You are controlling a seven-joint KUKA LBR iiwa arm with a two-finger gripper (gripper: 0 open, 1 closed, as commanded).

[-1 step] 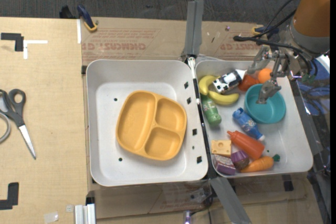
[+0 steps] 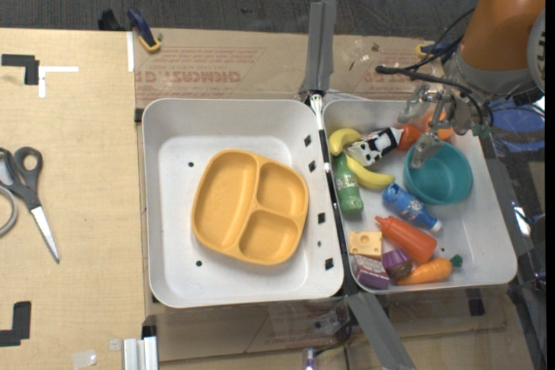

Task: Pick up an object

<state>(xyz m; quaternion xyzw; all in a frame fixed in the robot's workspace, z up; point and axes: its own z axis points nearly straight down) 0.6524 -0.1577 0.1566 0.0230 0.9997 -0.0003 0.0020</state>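
My gripper hangs over the far rim of the teal bowl, low in the right bin. My fingers point down toward that rim, but they are small and blurred against the clutter, so I cannot tell whether they are spread or closed, and I see nothing between them.

The teal bowl is round, deep and glossy, sitting upright. Just beyond its far rim, beside my fingers, shows a small orange piece that I cannot identify. To the bowl's left lies a black-and-white cow toy, and past that a yellow banana curling around it. A green bottle lies left of the bowl against the bin's wall. Near the bowl's front edge, touching or nearly so, is a blue bottle. Farther front lie an orange-red bottle, a cheese wedge, a purple piece and a carrot.

Well to the bowl's left, the left bin holds a yellow divided plate with three compartments. Above my wrist the orange band of my arm shows.
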